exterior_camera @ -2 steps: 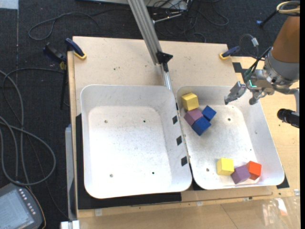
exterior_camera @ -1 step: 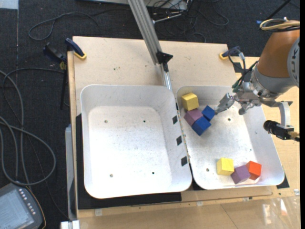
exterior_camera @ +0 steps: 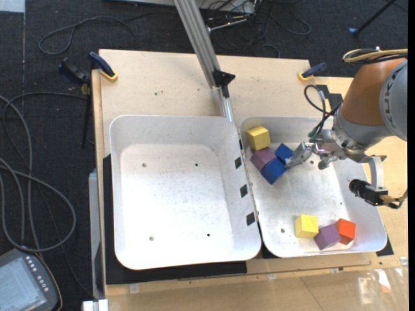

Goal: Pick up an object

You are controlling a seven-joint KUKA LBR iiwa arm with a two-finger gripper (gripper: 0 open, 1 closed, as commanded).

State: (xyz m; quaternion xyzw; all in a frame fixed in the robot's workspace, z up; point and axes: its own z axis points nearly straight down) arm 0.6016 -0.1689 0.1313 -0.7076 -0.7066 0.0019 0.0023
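In the right bin, a cluster of blocks lies near the upper left: a yellow cube, a purple block and two blue cubes. Near the bin's front edge sit a second yellow cube, another purple block and an orange block. My gripper is low in the right bin, pointing left, its tip right beside the upper blue cube. I see nothing held in it.
The left bin lies beside the right one. A slanted metal bar comes down to the bins' shared upper edge. Clamps sit at the bench's back corners. Cables trail on the floor to the left.
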